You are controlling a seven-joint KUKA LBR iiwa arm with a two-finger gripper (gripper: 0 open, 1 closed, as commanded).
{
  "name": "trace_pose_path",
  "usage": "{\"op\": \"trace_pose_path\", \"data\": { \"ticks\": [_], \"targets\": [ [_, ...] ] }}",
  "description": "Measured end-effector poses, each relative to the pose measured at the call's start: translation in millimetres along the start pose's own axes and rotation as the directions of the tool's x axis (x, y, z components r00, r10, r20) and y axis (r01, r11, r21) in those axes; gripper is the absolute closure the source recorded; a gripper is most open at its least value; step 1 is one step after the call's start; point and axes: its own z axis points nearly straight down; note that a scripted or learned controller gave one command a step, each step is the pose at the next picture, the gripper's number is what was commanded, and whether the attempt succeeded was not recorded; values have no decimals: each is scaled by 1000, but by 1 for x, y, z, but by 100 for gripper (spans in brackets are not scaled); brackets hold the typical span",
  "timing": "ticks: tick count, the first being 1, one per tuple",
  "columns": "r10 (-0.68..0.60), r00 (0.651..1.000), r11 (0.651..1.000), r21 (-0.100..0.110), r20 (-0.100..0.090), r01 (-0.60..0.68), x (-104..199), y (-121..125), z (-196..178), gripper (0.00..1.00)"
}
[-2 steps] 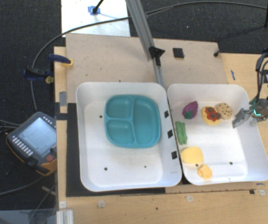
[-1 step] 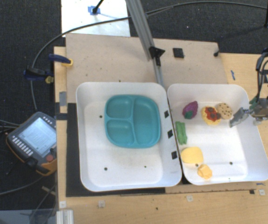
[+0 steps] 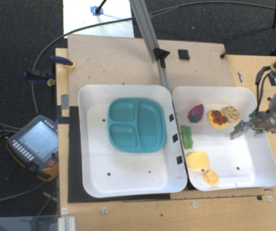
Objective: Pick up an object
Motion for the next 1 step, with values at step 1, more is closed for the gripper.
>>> {"op": "trace_pose_path", "data": {
  "ticks": [1],
  "targets": [
    [0,1000,1000,-1,0,0,3,3,42,0]
  ]
}}
